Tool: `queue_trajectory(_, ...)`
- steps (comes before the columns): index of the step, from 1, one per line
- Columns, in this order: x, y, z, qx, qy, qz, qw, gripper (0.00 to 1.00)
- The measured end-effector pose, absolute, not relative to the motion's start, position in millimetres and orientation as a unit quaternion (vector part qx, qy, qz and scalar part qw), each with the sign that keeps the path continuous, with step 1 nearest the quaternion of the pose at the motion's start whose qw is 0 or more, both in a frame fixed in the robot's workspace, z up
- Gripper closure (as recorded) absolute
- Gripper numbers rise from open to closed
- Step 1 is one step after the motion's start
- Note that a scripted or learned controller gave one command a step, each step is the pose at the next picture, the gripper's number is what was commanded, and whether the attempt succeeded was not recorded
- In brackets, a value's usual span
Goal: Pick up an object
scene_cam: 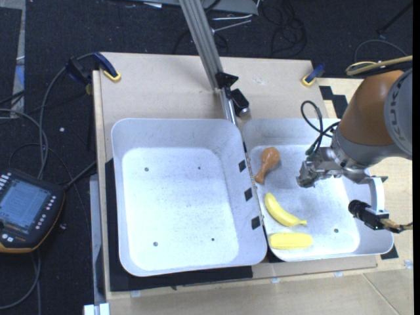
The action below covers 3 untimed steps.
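Over the right bin, the gripper hovers, grip unclear; drumstick near the divider, banana and yellow block toward the front rim; left bin offers open floor.

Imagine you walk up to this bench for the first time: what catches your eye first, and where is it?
The grey arm with its orange band reaches in from the right, its gripper hanging over the right bin. In that bin lie a banana, a second yellow piece near the front edge, and a brown drumstick-shaped toy by the dividing wall. The left bin sits beside it.
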State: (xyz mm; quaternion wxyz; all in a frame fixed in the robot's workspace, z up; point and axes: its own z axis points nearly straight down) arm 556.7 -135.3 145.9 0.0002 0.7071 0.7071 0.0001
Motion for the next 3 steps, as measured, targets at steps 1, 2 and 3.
queue_trajectory(1,554.8,-134,188,0.707,0.707,0.0011,0.001,1.0)
queue_trajectory(2,563.0,-134,247,0.707,0.707,0.0013,0.002,1.0)
queue_trajectory(3,563.4,-134,277,0.707,0.707,0.0006,0.001,1.0)
